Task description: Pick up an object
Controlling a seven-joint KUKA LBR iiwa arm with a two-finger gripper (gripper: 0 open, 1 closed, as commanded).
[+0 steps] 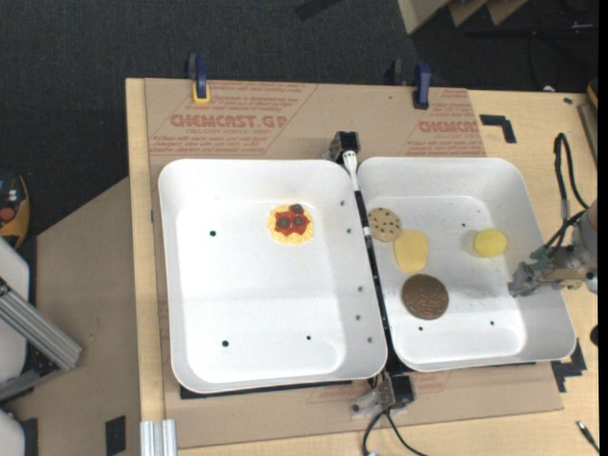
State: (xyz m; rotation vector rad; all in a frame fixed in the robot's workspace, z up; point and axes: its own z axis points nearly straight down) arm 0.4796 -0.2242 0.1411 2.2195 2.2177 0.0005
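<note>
Gripper [527,278] at the right bin's [446,354] three o'clock rim, holding nothing; cannot tell its fingers' state. Approach step. Next: descend squarely over yellow ball [490,243], at eleven o'clock.

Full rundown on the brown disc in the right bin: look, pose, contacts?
The brown disc is round, dark chocolate-brown with a speckled, slightly rough top, like a toy cookie or burger patty. It lies flat on the floor of the right bin, toward the near-left part. The pale yellow piece sits just behind it, very close; whether they touch is unclear. The gripper is off to its right at the bin's edge, apart from it.
</note>
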